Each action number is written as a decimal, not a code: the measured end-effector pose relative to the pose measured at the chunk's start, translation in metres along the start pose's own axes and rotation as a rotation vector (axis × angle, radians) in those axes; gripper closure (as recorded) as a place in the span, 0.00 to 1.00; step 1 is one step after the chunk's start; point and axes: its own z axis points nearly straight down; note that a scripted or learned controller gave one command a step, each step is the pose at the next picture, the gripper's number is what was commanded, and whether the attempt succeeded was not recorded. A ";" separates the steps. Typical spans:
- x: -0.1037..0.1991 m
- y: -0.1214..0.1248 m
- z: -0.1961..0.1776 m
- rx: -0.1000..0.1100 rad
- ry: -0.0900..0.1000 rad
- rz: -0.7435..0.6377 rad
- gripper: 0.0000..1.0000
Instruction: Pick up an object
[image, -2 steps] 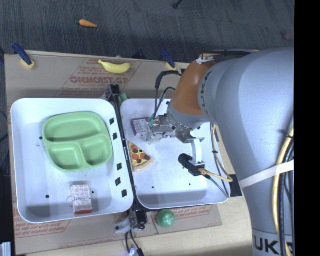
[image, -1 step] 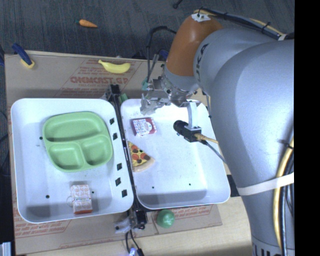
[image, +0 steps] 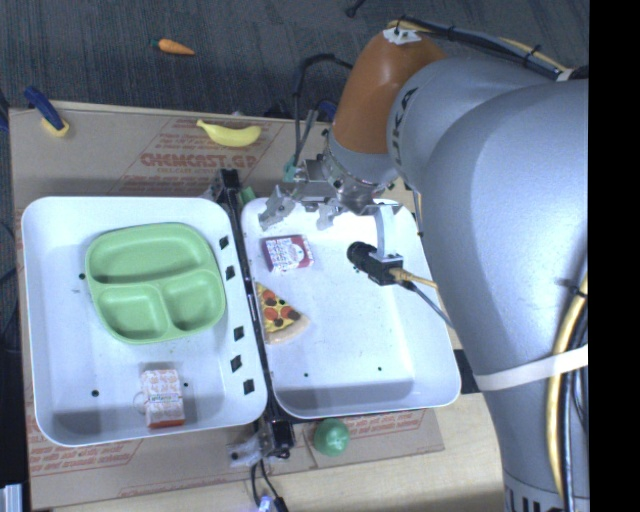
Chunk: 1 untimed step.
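My gripper hangs over the far end of the right bin. Its two fingers are spread apart, open, with nothing between them. Just below the fingertips a small red and white carton lies on the bin floor. A toy pizza slice lies nearer the front, against the bin's left wall. In the left bin sits a green divided tray, with a small orange and white box in front of it.
A yellow banana lies on the cardboard behind the bins. In front of the right bin rests a green ball. On the dark floor at the back are a carrot and a blue clamp. The arm's grey body covers the right side.
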 end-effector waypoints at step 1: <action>0.059 0.006 0.000 -0.001 0.001 0.000 0.00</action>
